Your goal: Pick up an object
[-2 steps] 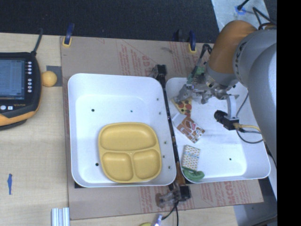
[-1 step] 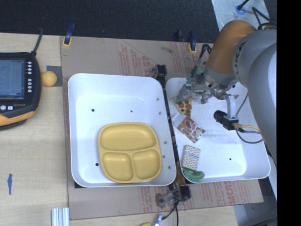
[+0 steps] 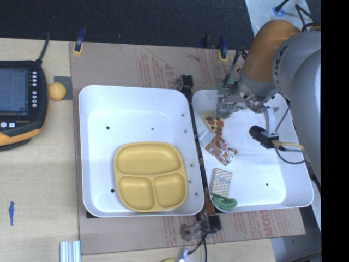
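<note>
Green curved piece (image 3: 224, 203) sits at the right bin's (image 3: 283, 192) near-left corner, touching a patterned packet (image 3: 221, 181). Farther back lie a red-and-white packet (image 3: 219, 148) and a small orange-red piece (image 3: 214, 124). My pincer (image 3: 224, 111) hangs just above that orange-red piece, near the bin's far-left corner; can't tell its opening. Left bin (image 3: 98, 124) holds a yellow divided tray (image 3: 150, 175).

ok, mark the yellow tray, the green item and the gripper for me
yellow tray (image 3: 150, 176), camera view, on the ridge where its three compartments meet
green item (image 3: 224, 203), camera view, middle of its body at the right bin's near-left corner
gripper (image 3: 224, 109), camera view, at its tip, over the right bin's far-left part
</note>
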